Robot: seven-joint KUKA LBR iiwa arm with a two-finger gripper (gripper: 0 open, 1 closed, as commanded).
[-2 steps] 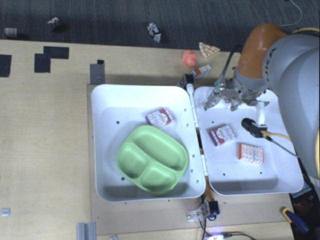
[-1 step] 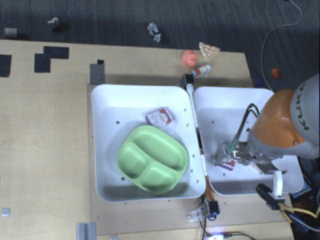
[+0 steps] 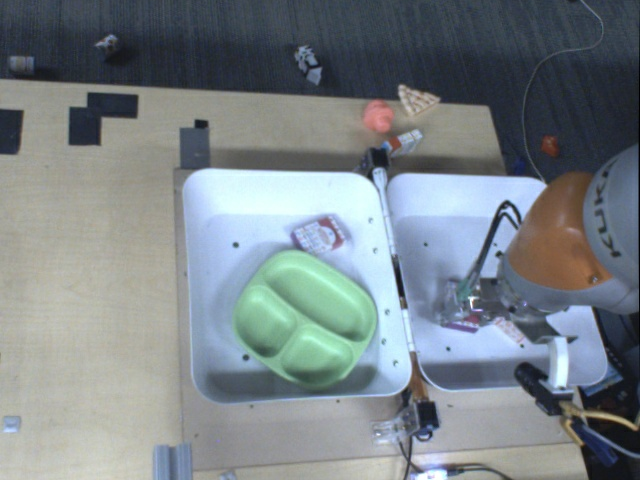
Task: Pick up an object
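A green divided plate (image 3: 305, 315) lies in the left bin (image 3: 215, 268), and a small red-and-white packet (image 3: 320, 235) rests just behind it. In the right bin (image 3: 440, 228), my gripper (image 3: 468, 306) is down near the floor, under the orange-banded wrist. Several small objects (image 3: 462, 318) with purple and white parts lie at its tip. Another pale piece (image 3: 512, 331) sits just to their right. The wrist hides the gripper's tip.
A ridge (image 3: 392, 268) divides the two bins. On the bench behind them lie a pink ball (image 3: 378, 116), a triangular slice-shaped toy (image 3: 418, 99) and a small red-and-white tube (image 3: 405, 142).
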